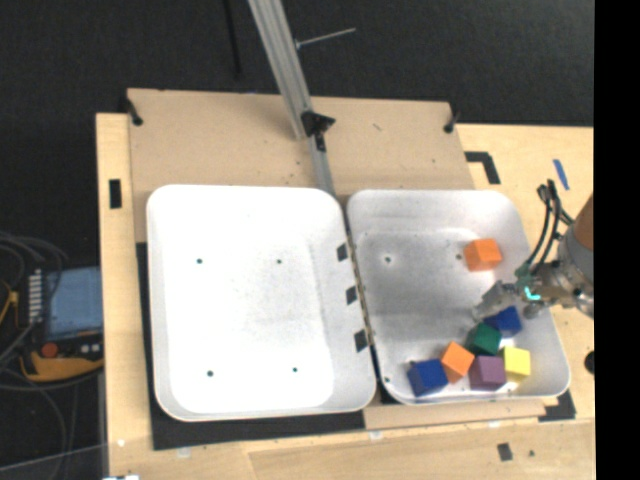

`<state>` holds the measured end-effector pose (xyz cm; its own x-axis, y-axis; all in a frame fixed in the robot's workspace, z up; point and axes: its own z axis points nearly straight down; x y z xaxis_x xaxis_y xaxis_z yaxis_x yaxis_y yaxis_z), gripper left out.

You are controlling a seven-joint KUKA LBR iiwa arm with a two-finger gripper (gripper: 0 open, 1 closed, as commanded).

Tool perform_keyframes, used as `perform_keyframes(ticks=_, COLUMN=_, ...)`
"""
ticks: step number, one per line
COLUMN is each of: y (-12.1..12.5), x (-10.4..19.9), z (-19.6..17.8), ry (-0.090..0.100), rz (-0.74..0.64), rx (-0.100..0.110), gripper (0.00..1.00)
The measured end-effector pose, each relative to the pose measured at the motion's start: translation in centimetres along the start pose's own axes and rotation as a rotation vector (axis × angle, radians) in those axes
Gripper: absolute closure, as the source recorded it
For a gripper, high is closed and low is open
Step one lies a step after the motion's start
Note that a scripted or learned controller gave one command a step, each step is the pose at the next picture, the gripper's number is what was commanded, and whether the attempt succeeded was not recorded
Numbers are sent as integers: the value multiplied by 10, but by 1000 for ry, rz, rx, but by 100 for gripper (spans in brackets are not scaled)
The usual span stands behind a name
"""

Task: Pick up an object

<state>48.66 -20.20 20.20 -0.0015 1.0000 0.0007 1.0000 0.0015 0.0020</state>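
The right bin [420, 228] holds several small blocks. An orange block [483, 254] lies apart near its upper right. At the lower right sits a cluster: a blue block [505, 319], a green block [486, 339], a yellow block [517, 360], a purple block [488, 371], an orange block [457, 359] and a blue block [427, 376]. My gripper [512, 298] reaches in from the right edge and hangs just above the blue and green blocks. Nothing shows between its fingers.
The left bin [250, 298] stands beside the right one, their rims touching in the middle. A slanted metal pole [285, 63] rises behind the bins. Cables and a blue box [75, 303] lie off the bench at the left.
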Motion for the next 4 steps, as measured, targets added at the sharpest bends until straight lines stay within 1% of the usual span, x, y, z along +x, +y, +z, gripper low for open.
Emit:
perform_keyframes(ticks=1, y=-1, x=6, z=45, ry=-2, rz=4, rx=5, gripper=0)
perform_keyframes(ticks=2, y=7, x=6, z=71, ry=-12, rz=0, rx=-22, gripper=0)
perform_keyframes(ticks=3, y=9, x=3, z=77, ry=-14, rz=8, rx=-23, gripper=0)
perform_keyframes(ticks=4, y=10, x=2, z=68, ry=-16, rz=11, rx=-29, gripper=100)
